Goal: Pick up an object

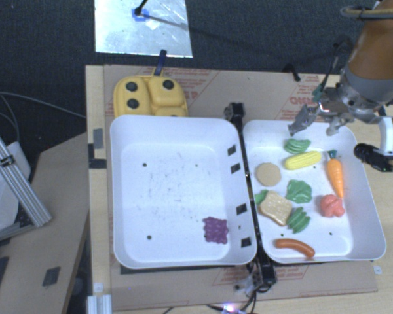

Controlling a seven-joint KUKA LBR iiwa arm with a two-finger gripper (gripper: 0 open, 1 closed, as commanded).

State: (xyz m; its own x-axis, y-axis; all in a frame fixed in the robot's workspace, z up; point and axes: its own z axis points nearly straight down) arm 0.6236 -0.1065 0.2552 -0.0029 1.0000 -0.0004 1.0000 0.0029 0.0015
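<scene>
Right now the end effector hangs over the far edge of the right bin, its two fingers spread apart with nothing between them. Just below it lies a green leafy vegetable, and touching that on the near side is a yellow corn cob. To the right of the corn sits an orange carrot, tilted with its green top toward the far rim.

Further toward me I can see a round tan cookie, a green lettuce piece, a slice of toast, a pink strawberry-like piece, a green pepper and a sausage. A purple grape bunch lies by itself in the left bin.

These all look like hollow plastic toy food, so I would guess light, stiff and rather slick. The corn seems the easiest target: closest to the fingers, long and evenly rounded, best pinched across its narrow width at the middle. Its smooth skin could squirt out sideways if gripped near an end, and the leafy piece touching it may get nudged.
</scene>
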